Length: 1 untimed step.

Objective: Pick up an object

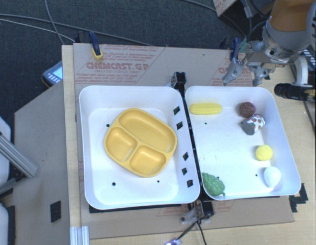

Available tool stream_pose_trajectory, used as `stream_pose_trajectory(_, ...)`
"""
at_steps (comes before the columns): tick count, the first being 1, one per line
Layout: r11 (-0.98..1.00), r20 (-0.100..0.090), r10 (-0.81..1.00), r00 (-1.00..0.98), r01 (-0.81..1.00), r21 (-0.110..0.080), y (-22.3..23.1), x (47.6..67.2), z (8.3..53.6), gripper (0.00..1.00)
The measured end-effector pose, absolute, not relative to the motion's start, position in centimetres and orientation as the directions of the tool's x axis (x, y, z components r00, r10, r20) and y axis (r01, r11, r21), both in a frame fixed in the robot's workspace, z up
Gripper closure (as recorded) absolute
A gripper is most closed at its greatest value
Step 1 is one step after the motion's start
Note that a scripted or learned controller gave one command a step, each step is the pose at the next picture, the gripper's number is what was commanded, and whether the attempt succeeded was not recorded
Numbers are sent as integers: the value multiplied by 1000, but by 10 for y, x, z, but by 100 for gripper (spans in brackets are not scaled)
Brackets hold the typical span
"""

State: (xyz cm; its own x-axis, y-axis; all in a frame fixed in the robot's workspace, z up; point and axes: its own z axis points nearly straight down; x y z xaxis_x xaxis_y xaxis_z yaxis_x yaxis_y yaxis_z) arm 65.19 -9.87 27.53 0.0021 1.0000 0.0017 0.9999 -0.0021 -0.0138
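Note:
My gripper (pixel 245 76) hangs above the far rim of the right bin (pixel 285 137), fingers spread apart and nothing between them. Inside that bin lie a yellow corn cob (pixel 205 108) at the far left, a dark red-brown ball (pixel 246 108), and a grey and white toy with red spots (pixel 254 124) just in front of it. A yellow ball (pixel 264 152) and a white egg (pixel 272 176) rest toward the near right. A green leafy piece (pixel 213 185) sits in the near left corner.
The left bin (pixel 89 137) holds a yellow divided plate (pixel 140 142). A black clip strip (pixel 184 137) runs along the seam between the bins. Cardboard (pixel 122 63) lies under both bins, with a blue and yellow clamp (pixel 95 46) at its far left.

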Motion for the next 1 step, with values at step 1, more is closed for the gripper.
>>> stream_pose_trajectory(1,0,0,1000,0,1000,-1,-99,654,283,0)
